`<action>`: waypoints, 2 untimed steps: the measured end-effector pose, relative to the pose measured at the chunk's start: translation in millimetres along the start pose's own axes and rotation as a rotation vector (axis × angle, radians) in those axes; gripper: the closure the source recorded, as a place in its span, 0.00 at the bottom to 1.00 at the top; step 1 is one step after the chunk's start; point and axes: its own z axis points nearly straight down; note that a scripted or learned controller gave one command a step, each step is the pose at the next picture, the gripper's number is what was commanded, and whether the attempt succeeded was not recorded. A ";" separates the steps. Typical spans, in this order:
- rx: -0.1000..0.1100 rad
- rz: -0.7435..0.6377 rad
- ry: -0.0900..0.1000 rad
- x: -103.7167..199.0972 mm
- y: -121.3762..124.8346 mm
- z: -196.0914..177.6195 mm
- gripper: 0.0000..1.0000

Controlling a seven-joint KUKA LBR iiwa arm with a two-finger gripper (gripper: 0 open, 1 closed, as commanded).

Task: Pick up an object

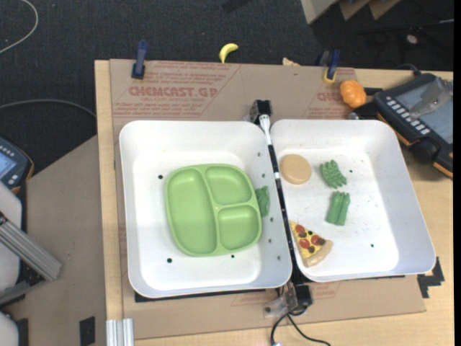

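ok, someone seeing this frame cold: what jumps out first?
The green divided plate in the left bin, large and bright against the white. Next, the toy food in the right bin: a tan round cookie by the inner edge, two green pieces mid-bin, and a pizza slice at the near-left corner.

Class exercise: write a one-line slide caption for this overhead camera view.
Green divided plate in the left bin; tan disc, two green toys and pizza slice in the right bin.
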 end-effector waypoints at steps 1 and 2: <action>0.034 0.002 0.010 48.2 -75.4 110.6 0.00; 0.005 -0.002 0.003 75.4 -68.1 7.5 0.00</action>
